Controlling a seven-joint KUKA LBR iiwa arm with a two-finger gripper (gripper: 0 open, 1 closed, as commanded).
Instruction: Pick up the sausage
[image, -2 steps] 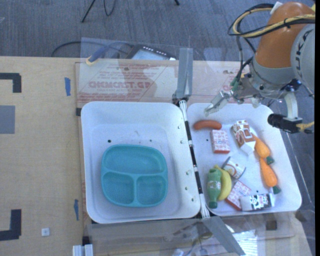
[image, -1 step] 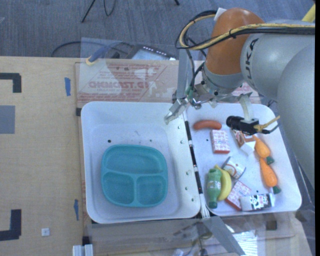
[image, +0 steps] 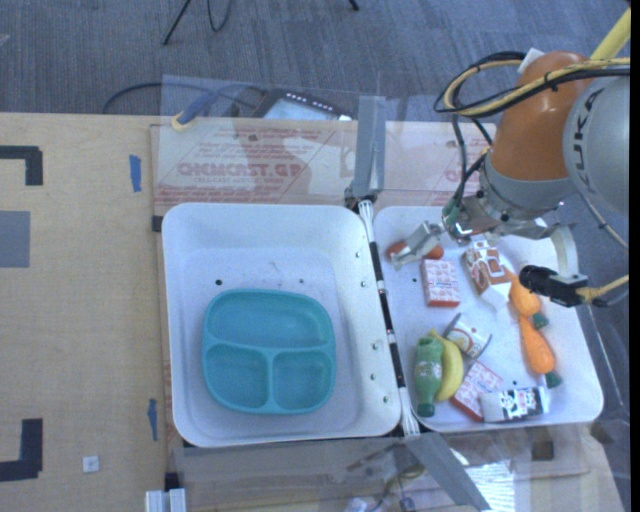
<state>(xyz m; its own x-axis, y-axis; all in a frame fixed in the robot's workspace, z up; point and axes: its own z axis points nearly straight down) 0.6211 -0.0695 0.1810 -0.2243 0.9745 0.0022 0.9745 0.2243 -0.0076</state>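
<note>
Since you're after the sausage: the small reddish-brown sausage piece (image: 399, 247) sits in the upper-left corner of the right shallow white bin (image: 590, 400), close to the divider wall.
Gripper: your grey two-finger gripper (image: 428, 240) hangs just beside it, low over that same corner. Honestly can't tell if it's spread or closed from this angle, and I can't see the sausage pinched in it.
Direction: the sausage lies just to camera-left of the tool tip, touching or nearly so. Too small to call its long axis for sure; looks roughly left-right.
Neighbours: a red-and-white snack carton (image: 440, 282) is just below the gripper, and a second small carton (image: 487, 268) sits near it on the right.
Further off: the orange carrot (image: 537, 335), yellow banana (image: 451, 366) and green bottle (image: 427, 373) are well apart, lower in the bin.
In the way: I'd guess the bin wall is your main headache, with not much room left on that side.
Left bin: the teal divided plate (image: 267, 350) is well clear of all this.
</note>
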